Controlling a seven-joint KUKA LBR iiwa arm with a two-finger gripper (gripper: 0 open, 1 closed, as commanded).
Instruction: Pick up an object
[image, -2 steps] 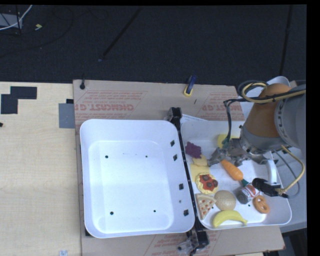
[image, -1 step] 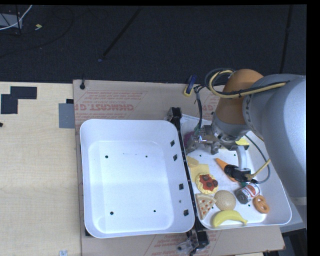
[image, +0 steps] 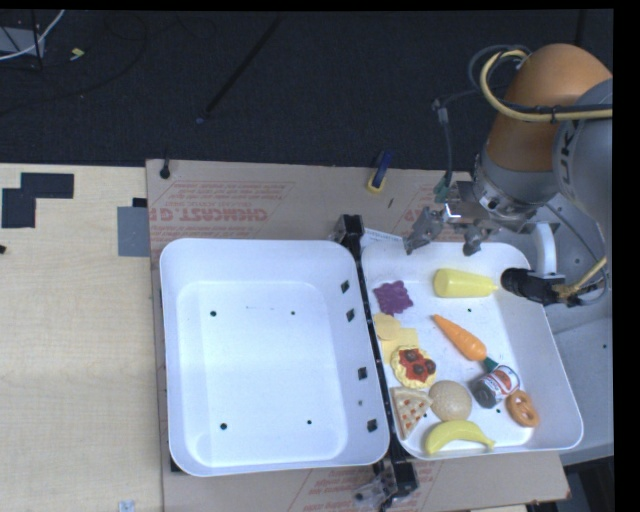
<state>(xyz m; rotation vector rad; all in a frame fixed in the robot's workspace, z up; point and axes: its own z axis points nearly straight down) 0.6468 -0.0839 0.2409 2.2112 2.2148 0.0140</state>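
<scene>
Two jaws hang spread apart, gripping nothing, above the right bin's far edge near the yellow corn.

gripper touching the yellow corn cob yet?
Apart. The camera view shows bare white bin floor between the gripper and the yellow toy corn cob below it.

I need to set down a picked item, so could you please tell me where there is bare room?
The left bin offers bare floor throughout. In the right bin, only a patch between carrot and right wall is free; its lower half is crowded.
</scene>
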